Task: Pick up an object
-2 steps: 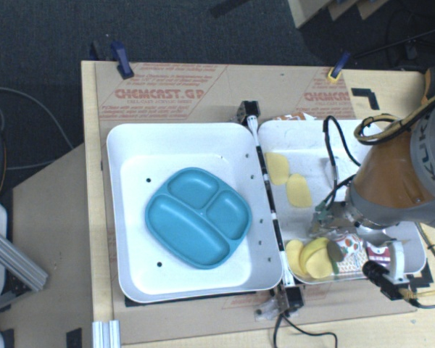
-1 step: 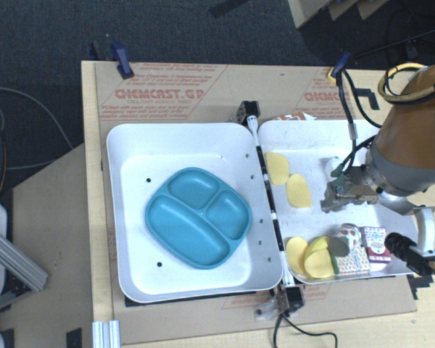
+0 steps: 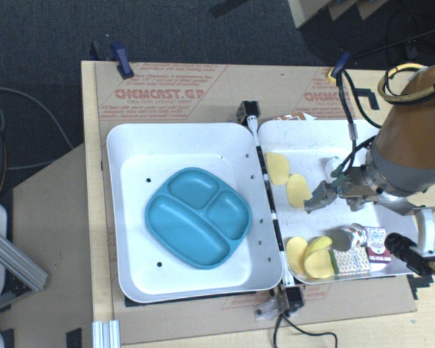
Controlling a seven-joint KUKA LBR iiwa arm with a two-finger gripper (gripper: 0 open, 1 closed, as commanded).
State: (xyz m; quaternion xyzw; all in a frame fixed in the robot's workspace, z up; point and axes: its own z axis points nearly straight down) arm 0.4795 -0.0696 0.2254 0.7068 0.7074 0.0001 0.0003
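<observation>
Gripper point(image 3: 320, 198) low over right bin point(image 3: 304, 133), beside yellow chips point(image 3: 288, 180).
Fingers: you can't tell how far open; nothing seen between them.
Candidates: chips near divider; yellow pieces point(image 3: 309, 256), carton point(image 3: 362, 251) at bin's near end.
Pick isolated chip, centre over it, descend straight, close before lifting.
Blue tray point(image 3: 197, 216) in left bin: too wide, skip.

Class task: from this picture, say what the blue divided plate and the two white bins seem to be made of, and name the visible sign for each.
Blue divided plate: probably moulded plastic, smooth and slightly glossy; one even colour, rounded rims between three compartments.
Left bin and right bin: likely thin formed plastic, smooth white; rounded corners and raised lips suggest this, though coated metal can't be ruled out.
</observation>
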